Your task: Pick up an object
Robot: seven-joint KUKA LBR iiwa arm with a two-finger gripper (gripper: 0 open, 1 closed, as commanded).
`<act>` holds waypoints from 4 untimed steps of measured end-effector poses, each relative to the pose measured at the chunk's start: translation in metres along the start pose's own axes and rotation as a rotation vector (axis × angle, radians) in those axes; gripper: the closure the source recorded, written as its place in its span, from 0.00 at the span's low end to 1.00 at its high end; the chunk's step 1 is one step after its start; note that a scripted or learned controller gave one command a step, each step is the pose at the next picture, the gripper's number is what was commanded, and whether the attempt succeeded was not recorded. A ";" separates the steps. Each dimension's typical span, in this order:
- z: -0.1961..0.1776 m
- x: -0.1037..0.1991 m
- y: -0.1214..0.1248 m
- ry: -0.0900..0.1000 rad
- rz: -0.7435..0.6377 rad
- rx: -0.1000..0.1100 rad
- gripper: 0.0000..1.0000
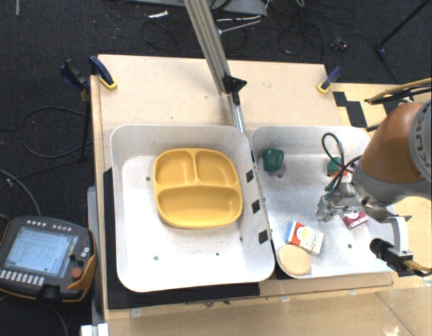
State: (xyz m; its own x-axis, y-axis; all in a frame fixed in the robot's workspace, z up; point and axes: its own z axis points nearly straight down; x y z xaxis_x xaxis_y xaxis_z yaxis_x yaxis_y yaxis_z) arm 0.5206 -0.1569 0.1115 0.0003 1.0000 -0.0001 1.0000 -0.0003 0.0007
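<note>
Yellow tray [198, 187]: we see a divided plate lying flat in the left bin [131, 257], near its middle.
Right bin [300, 142]: we find a dark green cup [273, 159] near its upper left corner, well apart from the rest.
Box [304, 237]: white, red and yellow, it lies near the front edge, just above a tan round disc [295, 260].
Arm [398, 152]: we see it reach in from the right over the right bin.
Jaws [335, 207]: low over the bin floor, beside a small dark red item [354, 220]; we cannot tell whether they are parted or closed.
Bench [166, 89]: pale wood under both bins.
</note>
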 end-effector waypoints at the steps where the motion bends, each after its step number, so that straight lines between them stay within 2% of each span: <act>1: -0.048 -0.008 0.007 -0.002 -0.002 -0.004 1.00; 2: -0.111 -0.010 0.005 -0.002 -0.003 -0.006 1.00; 3: -0.145 -0.010 0.006 -0.002 -0.003 -0.005 1.00; 4: -0.150 0.039 0.025 0.001 -0.008 -0.002 1.00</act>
State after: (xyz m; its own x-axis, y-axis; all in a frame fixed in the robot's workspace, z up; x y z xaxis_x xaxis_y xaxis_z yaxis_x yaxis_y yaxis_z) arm 0.5452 -0.1178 0.2616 -0.0075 1.0000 0.0010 1.0000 0.0075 0.0023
